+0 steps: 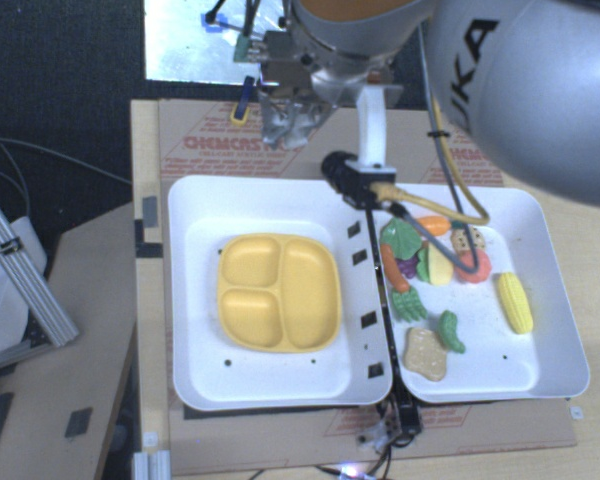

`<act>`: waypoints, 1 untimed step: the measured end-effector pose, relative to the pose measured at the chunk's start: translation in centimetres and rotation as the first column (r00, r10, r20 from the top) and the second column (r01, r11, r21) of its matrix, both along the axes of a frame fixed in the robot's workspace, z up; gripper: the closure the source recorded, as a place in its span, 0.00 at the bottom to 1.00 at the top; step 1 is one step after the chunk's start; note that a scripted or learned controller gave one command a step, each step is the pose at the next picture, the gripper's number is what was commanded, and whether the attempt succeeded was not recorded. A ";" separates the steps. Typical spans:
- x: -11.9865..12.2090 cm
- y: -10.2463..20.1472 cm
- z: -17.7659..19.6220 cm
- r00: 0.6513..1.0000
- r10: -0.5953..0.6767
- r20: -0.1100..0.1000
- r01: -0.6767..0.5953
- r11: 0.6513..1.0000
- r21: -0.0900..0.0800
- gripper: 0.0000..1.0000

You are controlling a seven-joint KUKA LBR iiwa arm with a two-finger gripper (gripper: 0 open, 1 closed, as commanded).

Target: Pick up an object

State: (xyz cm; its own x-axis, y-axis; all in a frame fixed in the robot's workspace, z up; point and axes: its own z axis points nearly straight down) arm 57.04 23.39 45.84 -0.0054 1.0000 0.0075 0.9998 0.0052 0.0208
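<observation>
We could not tell how our gripper (pixel 290 128) was set; it hung above the bench behind the left bin (pixel 195 268), holding nothing we could see. The toy food, likely our targets, lay clustered in the right bin (pixel 555 353): a glossy yellow corn cob (pixel 515 302), a tan bread slice (pixel 424 353). A smooth yellow divided plate (pixel 279 292) lay in the left bin.

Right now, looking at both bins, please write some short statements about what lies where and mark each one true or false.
1. The yellow divided plate lies in the left bin. True.
2. The toy corn cob lies in the left bin. False: it lies in the right bin.
3. The plate has three compartments. True.
4. The toy bread slice sits on the plate. False: it lies in the right bin, near its front edge.
</observation>
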 end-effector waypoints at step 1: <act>-0.8 -5.7 -6.6 1.000 -0.010 -0.025 0.010 1.000 -0.010 1.00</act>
